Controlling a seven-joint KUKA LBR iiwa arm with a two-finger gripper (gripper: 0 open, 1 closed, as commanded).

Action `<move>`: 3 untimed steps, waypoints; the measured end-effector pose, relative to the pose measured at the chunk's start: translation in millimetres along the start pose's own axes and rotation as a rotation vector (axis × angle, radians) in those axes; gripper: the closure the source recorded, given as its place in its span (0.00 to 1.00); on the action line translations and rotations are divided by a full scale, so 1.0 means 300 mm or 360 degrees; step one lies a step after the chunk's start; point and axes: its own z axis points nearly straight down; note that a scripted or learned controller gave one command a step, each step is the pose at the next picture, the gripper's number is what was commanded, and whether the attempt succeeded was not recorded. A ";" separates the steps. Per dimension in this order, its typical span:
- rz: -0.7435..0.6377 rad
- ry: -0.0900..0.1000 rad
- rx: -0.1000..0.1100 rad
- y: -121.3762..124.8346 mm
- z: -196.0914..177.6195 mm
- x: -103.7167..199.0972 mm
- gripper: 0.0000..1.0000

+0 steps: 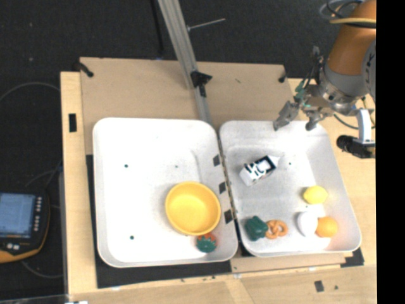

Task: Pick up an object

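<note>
We judge the approach step in hand: hand (pixel 295 117), fingers spread and holding nothing, hovers upper right of the right bin (pixel 329 147); next, descend onto the black-and-white box (pixel 259 168).

The hand (pixel 296 120) hangs with its fingers spread above the far edge of the right bin (pixel 316 145), holding nothing. In that bin lie a black-and-white box (pixel 259 168), a lemon (pixel 314 195), an orange (pixel 326 227), a pretzel (pixel 276 228) and a green toy (pixel 255 228). The left bin (pixel 139 151) holds a yellow bowl (pixel 192 208).
</note>
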 end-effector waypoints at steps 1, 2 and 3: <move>-0.0001 -0.0002 0.0001 0.000 0.000 -0.001 0.00; 0.0004 -0.0001 0.0005 -0.018 0.143 -0.001 0.00; 0.0001 0.0000 0.0009 -0.015 0.353 0.003 0.00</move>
